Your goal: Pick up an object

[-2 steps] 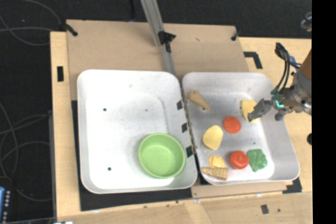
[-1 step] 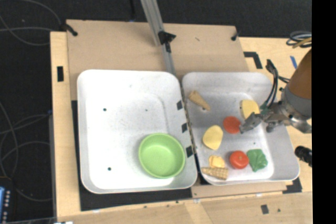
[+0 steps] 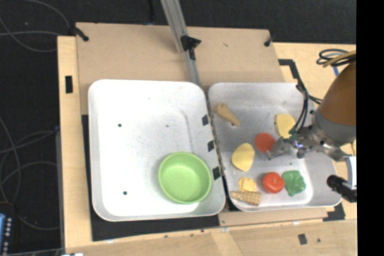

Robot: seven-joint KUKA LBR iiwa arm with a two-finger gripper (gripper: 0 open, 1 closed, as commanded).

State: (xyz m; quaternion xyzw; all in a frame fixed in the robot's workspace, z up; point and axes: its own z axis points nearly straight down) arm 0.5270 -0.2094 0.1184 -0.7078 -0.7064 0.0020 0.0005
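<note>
My gripper [image 3: 282,148] hangs low over the middle of the right bin [image 3: 252,93], its arm coming in from the right. Just left of it lies a small red piece [image 3: 264,141], and a pale yellow piece [image 3: 284,124] sits just behind it. In front of it are a red tomato-like item [image 3: 273,182] and a green item [image 3: 293,182]. A yellow rounded piece [image 3: 243,156] lies further left. A tan stick-like piece [image 3: 227,114] rests near the bin's back left. A yellow cube [image 3: 246,184] and a waffle-patterned piece [image 3: 246,196] lie at the front.
The left bin [image 3: 132,111] holds a green bowl [image 3: 185,177] at its front right corner. A slanted metal pole [image 3: 171,3] rises behind the bins. Black clips sit on the shared wall between the bins. Cables lie on the dark floor to the left.
</note>
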